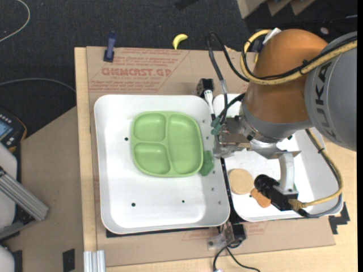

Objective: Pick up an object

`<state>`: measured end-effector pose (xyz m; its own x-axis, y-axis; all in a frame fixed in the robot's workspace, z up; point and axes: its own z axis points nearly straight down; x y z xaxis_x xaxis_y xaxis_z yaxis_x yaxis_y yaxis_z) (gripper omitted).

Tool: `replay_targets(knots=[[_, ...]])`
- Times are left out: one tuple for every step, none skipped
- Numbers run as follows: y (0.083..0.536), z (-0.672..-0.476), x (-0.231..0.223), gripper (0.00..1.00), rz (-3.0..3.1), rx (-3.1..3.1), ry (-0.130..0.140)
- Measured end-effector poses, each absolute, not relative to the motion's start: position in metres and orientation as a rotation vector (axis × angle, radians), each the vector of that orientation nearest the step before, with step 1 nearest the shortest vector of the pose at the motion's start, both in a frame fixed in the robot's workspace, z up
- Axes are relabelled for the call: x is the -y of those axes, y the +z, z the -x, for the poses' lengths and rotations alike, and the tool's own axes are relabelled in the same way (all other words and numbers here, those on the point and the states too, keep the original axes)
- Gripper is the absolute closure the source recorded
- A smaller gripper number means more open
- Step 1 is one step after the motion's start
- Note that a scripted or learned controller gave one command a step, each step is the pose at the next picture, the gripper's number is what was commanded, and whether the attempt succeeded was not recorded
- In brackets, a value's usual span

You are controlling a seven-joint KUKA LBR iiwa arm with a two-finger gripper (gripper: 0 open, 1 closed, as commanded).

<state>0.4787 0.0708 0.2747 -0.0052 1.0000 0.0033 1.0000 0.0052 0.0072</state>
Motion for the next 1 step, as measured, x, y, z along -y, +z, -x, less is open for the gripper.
replay_targets(knots=[[0.4242,-0.4809,-0.0727,1.00,-2.210,-2.217,0.027]])
